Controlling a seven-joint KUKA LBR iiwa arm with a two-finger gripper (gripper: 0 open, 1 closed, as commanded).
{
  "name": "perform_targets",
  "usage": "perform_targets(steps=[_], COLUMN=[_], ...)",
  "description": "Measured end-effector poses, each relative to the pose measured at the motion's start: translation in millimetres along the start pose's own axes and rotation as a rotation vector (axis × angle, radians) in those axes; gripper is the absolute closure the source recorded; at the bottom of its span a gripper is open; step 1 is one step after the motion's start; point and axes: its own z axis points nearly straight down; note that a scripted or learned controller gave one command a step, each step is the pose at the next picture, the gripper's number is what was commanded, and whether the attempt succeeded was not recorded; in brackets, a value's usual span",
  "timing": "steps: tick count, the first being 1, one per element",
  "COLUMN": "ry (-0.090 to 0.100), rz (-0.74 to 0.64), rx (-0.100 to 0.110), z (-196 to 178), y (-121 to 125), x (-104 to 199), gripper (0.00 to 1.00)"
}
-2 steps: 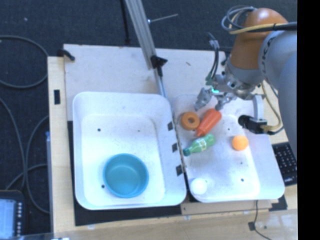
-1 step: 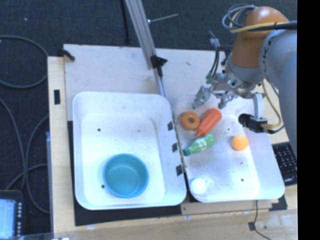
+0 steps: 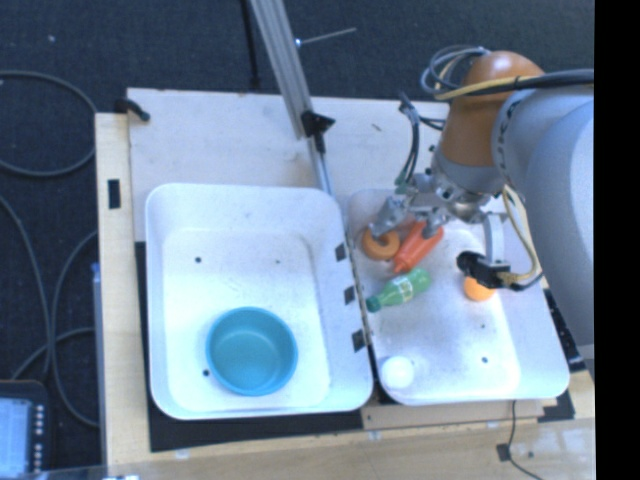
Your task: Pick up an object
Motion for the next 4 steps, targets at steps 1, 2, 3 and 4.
perform_targets(steps=[1,2,3,4], ry=[-0.001,0.0,0.003,0.003], rz=[0.001,0.001,-0.004,-0.006], rx=[-0.032,-0.037,-0.012,-0.014], z=[27.1,10.3,-44.1,-101.5], y=[7.7,9.5,20.4,21.4], x=[-1.0,-1.5,-5.9,-7.0], gripper=[0.0,1.0,1.0,1.0])
